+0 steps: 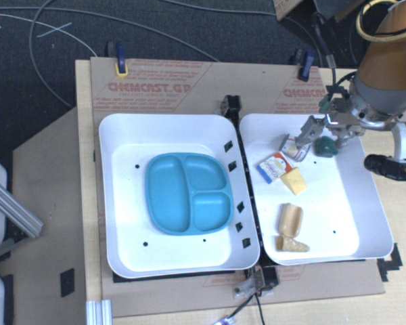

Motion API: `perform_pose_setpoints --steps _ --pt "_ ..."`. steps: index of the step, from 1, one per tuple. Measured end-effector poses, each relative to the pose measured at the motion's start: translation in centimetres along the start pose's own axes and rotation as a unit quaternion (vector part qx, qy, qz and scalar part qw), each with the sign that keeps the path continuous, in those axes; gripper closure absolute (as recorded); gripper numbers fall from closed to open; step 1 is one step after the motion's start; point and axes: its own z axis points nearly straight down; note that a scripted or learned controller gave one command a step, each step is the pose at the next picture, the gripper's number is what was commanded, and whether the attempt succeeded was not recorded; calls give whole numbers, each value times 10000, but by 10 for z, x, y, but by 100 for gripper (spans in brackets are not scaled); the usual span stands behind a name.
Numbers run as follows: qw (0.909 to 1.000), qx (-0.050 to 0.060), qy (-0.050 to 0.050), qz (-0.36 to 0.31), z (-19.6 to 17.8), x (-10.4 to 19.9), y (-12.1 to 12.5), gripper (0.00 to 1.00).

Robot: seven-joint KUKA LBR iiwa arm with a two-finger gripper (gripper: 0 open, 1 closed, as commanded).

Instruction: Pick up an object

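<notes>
My gripper (299,145) hangs over the back of the right bin (365,202), reaching in from the upper right. Its tip is just above and right of a small red, white and blue packet (273,166). A dark teal lump (325,146) lies right beside the gripper, on its right. A yellow block (294,180) touches the packet's lower right corner. Nearer the front of the bin lies a tan, bread-like piece (290,227). Nothing is visibly lifted off the bin floor.
The left bin (122,154) holds a blue divided plate (188,192). A black divider with clips (238,175) runs between the bins. Blue clamps (121,58) hold the cardboard at the back, and cables trail across the dark floor behind.
</notes>
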Motion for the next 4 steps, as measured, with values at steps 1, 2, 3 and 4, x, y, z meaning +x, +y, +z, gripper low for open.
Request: perform_pose_setpoints --steps 1,2,3,4 --pt "10000 -8 0 2 43 1 -5 0" --pt "10000 6 4 -1 98 12 -6 0" --pt "10000 -32 -3 5 84 11 -5 100" --pt "10000 -54 -12 -8 26 19 2 100"
